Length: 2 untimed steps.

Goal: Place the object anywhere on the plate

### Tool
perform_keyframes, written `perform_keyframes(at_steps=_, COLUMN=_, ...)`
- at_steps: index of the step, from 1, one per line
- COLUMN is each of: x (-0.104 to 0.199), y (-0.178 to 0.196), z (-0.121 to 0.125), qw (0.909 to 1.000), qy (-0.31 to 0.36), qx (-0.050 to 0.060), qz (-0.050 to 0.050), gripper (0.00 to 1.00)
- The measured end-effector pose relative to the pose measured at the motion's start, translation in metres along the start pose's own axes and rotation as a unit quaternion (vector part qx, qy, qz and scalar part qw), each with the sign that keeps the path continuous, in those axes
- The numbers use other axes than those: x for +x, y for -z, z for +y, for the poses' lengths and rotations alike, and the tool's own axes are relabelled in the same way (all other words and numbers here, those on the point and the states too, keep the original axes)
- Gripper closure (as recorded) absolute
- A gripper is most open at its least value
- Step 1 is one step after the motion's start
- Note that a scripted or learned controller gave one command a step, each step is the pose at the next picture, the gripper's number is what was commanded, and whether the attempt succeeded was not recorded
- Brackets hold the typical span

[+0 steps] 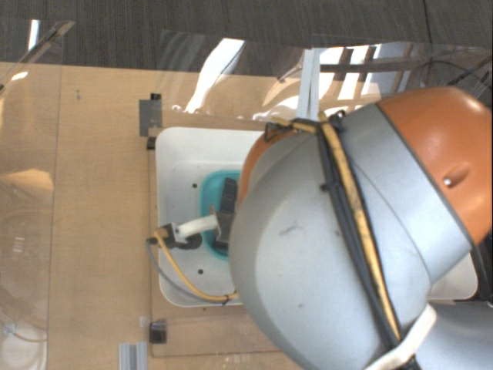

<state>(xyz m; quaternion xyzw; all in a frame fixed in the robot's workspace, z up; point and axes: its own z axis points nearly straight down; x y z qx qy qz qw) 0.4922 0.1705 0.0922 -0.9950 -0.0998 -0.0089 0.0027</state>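
Under the arm [347, 237]: most of the bin [173, 160] is hidden.
Gripper [226, 222]: seen dark, over the plate; jaw opening cannot be told.
Plate [212, 195]: teal, directly beneath the jaws.
Object: cannot be made out.

- A light wooden bench top [85, 230] fills the left and lower part of the view, its grain running lengthwise.
- Dark grey ribbed carpet [192, 6] covers the floor beyond the bench's far edge.
- A clear plastic screen [231, 79] stands along the bench's far side, catching bright white glare.
- A curved clear sheet [23, 284] lies at the lower left, with soft reflections.
- 2 small dark brackets [149, 116] sit on the wood, 1 far and 1 near.
- Light is bright and even, with pale patches on the wood.
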Motion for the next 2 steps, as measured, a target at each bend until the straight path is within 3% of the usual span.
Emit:
perform_keyframes(at_steps=1, x=-0.01, y=0.076, z=0.034, qw=1.0, qy=0.0, qx=-0.001, qz=-0.007, gripper=0.0)
perform_keyframes(at_steps=2, x=0.024, y=0.092, z=0.08, qw=0.9956, qy=0.093, qx=-0.001, qz=-0.008, gripper=0.0)
